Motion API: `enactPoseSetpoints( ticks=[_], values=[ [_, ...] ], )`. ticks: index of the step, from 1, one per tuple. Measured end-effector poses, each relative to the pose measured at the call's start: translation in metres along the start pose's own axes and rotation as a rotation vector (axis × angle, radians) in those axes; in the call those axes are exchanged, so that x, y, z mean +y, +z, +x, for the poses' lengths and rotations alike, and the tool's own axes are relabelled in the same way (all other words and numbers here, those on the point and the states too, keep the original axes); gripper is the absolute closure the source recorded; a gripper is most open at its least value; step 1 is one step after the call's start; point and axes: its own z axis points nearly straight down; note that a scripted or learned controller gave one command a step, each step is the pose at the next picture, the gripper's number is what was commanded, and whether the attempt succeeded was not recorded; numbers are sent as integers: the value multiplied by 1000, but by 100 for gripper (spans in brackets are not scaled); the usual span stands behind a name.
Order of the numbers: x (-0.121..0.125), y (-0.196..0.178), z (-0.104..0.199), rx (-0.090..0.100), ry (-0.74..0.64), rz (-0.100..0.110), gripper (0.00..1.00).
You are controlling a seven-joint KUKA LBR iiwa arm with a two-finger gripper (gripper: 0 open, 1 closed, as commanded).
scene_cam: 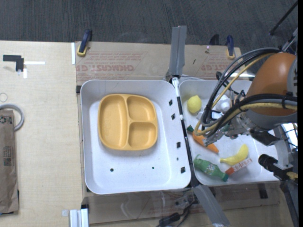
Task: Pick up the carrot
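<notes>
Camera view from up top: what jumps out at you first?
The big yellow divided plate sitting alone in the left bin. Next, the orange-banded arm reaching into the right bin, its gripper down by the carrot, with a lemon and banana nearby.

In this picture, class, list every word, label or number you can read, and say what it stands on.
"CHEMCO72": red print, upside down, on the cardboard sheet behind the bins.
Brown paper bag: black print, too small to read.
Green bottle: label too blurred to read.
</notes>
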Motion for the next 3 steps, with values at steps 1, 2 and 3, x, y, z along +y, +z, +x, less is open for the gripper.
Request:
enactPoseSetpoints(
  ticks=[1, 2, 3],
  values=[
    [50, 99, -46, -1, -252, -2, 0],
    [50, 90, -47, -1, -249, -2, 100],
    [119, -1, -39, -2, 25, -1, 100]
  ],
)
